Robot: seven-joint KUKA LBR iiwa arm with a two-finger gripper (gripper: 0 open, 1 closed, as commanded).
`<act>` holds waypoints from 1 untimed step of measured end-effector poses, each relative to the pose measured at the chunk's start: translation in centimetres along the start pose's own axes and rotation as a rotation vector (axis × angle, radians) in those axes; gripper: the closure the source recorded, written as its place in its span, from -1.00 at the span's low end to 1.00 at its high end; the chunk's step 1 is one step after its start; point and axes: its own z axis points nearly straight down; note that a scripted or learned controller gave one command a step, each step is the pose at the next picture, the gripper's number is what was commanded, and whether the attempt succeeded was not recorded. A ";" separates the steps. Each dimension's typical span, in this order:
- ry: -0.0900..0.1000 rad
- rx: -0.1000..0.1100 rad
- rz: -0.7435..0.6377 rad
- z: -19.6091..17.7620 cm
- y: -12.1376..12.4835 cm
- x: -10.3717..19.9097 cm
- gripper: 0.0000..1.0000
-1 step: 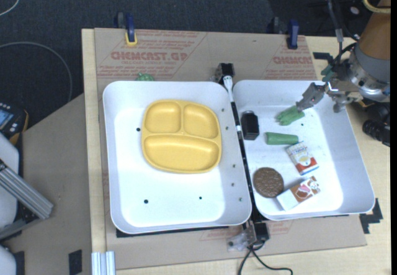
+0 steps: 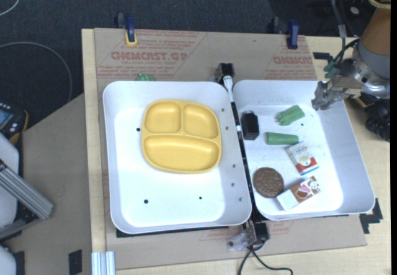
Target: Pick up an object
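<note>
The right bin (image 2: 347,143) holds two green pieces, one light (image 2: 289,114) and one darker (image 2: 281,138). Below them lie a small red-and-white packet (image 2: 302,158), a brown round cookie (image 2: 268,182) and a second red-and-white box (image 2: 299,192). A black block (image 2: 249,125) rests near the bin's left wall. My gripper (image 2: 322,97) hangs over the bin's upper right edge, right of the light green piece, with nothing seen between its fingers.
The left bin (image 2: 124,168) carries a yellow divided plate (image 2: 182,135). Blue clamps (image 2: 129,27) (image 2: 292,33) pin the board at the back. A small green item (image 2: 145,77) sits just behind the left bin.
</note>
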 end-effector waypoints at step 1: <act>0.001 -0.007 -0.006 -9.3 -4.4 6.1 1.00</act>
